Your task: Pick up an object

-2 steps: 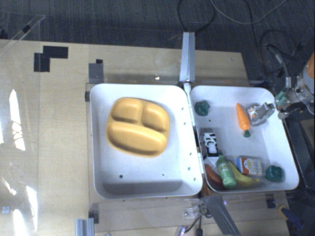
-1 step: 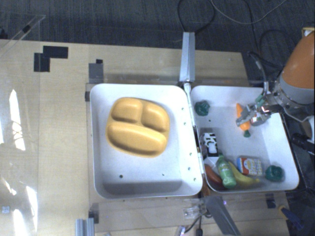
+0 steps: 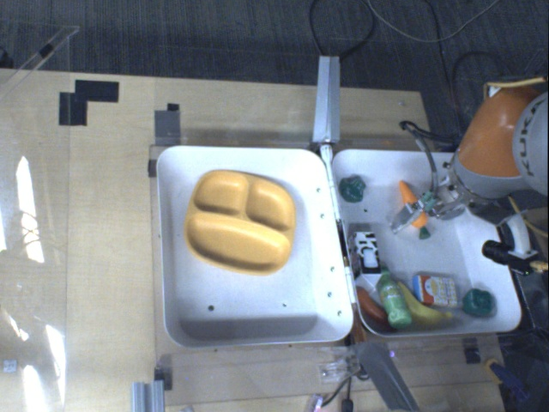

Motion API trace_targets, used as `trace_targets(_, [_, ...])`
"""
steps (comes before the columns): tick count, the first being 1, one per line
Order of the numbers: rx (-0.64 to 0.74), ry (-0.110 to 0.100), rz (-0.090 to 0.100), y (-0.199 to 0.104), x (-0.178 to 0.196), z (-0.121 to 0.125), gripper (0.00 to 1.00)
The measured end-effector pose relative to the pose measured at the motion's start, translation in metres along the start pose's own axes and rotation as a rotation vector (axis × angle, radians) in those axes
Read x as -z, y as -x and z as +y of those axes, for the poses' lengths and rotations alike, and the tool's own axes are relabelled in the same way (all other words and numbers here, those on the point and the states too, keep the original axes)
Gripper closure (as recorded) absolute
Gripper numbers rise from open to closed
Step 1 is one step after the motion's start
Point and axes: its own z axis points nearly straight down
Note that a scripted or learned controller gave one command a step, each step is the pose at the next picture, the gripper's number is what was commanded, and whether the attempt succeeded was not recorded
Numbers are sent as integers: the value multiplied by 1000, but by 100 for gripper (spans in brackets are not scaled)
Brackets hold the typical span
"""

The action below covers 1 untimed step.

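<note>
In the right bin (image 3: 480,251) lies a small orange carrot with a green tip (image 3: 409,196), near the back. My gripper (image 3: 424,212) is low over the carrot, reaching in from the right and covering part of it. The grey wrist with its orange band (image 3: 496,140) hangs above the bin's right rim. Whether the carrot is between the gripper's parts is not clear from this angle.
The right bin also holds a dark green lump (image 3: 352,187), a black-and-white box (image 3: 367,250), a green bottle (image 3: 394,303), a banana (image 3: 422,310), an orange carton (image 3: 437,289) and a teal lump (image 3: 479,302). A yellow divided tray (image 3: 242,220) lies in the left bin (image 3: 249,316).
</note>
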Motion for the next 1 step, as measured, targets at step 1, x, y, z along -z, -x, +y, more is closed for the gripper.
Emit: trace_targets(1, [2, 6, -3, 0, 12, 2, 100])
